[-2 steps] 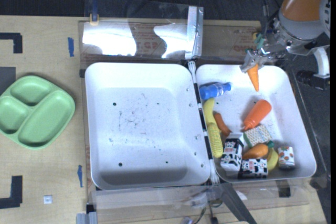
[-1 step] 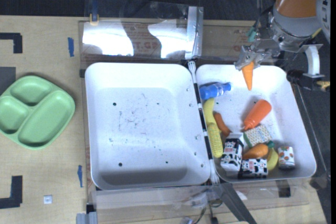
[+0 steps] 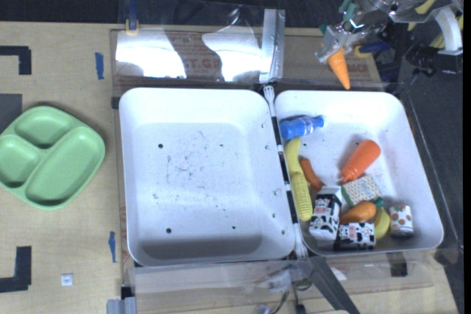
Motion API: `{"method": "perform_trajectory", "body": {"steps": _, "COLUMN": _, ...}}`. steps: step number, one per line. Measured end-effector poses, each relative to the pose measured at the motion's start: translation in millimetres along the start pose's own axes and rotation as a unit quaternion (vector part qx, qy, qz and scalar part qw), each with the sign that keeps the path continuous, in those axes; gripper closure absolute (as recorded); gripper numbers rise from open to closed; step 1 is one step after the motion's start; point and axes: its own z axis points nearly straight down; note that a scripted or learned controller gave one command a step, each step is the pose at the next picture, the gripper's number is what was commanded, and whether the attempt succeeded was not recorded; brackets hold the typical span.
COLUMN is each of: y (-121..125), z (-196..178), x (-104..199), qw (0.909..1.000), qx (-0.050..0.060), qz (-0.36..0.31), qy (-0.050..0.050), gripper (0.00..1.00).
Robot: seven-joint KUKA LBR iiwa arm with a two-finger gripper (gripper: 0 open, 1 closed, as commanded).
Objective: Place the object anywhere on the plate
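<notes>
Toys crowd the right white bin (image 3: 423,158); the end effector (image 3: 340,48) pinching a small orange plastic carrot (image 3: 339,68) should cross steadily to the green divided plate (image 3: 50,157) at the surface's left edge.

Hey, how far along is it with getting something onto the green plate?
Done: a small orange carrot is out of the right bin and between the fingers of the gripper, above the bin's far edge. In hand: carrying it. Left: crossing over the left bin to the green plate, which holds nothing yet.
</notes>
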Motion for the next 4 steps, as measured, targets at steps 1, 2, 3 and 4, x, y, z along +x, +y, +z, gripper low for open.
{"method": "perform_trajectory", "body": {"steps": 1, "y": -5, "z": 55, "x": 62, "qw": 0.9951, "qx": 0.004, "qz": 0.098, "qy": 0.002, "gripper": 1.0}}
{"method": "perform_trajectory", "body": {"steps": 2, "y": -5, "z": 55, "x": 62, "qw": 0.9951, "qx": 0.004, "qz": 0.098, "qy": 0.002, "gripper": 0.0}}
{"method": "perform_trajectory", "body": {"steps": 3, "y": 16, "z": -27, "x": 41, "qw": 1.0, "qx": 0.001, "qz": 0.005, "qy": 0.0, "gripper": 0.0}}
{"method": "perform_trajectory", "body": {"steps": 4, "y": 43, "z": 84, "x": 116, "qw": 0.9996, "qx": 0.002, "qz": 0.029, "qy": 0.001, "gripper": 0.0}}
